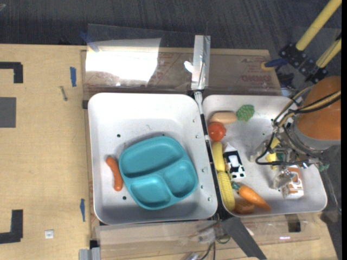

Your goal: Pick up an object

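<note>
Gripper (286, 173), jaw state indiscernible, poised in the right bin (255, 103) over a small white-and-orange carton (293, 184) near the bin's near-right corner, probably light, stiff and crushable, best grasped across its narrow sides.

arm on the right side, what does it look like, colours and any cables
The arm reaches in from the right with a broad, rounded orange band over a grey metal ring. Thin black cables loop off its left side, and a yellow one runs among them. Below sits the end effector, a small cluster of grey metal parts; its details are too cluttered to make out.
</note>
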`<state>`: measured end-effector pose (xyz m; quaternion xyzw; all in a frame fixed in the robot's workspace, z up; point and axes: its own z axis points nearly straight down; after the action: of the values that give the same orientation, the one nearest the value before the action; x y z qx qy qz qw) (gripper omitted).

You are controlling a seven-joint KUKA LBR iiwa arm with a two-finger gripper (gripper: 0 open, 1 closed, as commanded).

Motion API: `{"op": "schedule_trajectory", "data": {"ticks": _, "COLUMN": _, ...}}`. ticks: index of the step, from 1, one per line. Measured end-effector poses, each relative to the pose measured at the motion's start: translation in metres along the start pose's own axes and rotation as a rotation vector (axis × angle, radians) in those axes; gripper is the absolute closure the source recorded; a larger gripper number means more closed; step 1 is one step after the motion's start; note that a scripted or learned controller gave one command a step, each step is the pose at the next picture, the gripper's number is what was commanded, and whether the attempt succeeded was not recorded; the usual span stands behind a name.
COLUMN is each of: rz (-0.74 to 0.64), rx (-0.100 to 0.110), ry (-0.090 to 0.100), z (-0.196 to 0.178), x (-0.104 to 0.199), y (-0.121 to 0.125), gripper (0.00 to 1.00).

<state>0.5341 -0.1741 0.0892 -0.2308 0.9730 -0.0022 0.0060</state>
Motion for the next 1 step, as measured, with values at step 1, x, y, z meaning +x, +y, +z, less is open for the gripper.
{"op": "schedule_trajectory", "data": {"ticks": 1, "rz": 0.004, "rx": 0.001, "ry": 0.000, "z": -0.0005, "x": -0.0109, "y": 0.0146, "gripper": 0.00}}
